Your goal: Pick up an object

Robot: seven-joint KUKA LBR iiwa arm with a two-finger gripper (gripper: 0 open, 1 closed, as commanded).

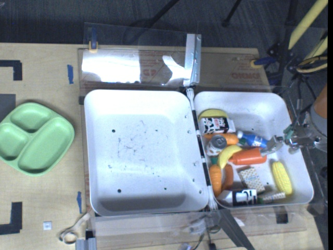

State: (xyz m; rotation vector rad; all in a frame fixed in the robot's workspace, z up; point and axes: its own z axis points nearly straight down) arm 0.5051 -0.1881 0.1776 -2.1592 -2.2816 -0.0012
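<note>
The right bin (260,104) holds a pile of toy foods. Among them are a black-and-white carton (215,124), a small can (218,141), a blue bottle (253,138), a yellow banana (229,154), an orange-red piece (250,158), a corn cob (281,177), a carrot (215,177), a patterned packet (252,177) and a black bottle (243,196). My gripper (291,138) hangs at the bin's right rim, just right of the blue bottle and above the corn cob. I see nothing gripped in it.
The left bin (140,102) lies beside the right one, sharing a middle rim. A green divided plate (35,138) rests on the bench at far left. A clear plastic sheet (140,61) stands behind the bins. Cables and stands crowd the upper right.
</note>
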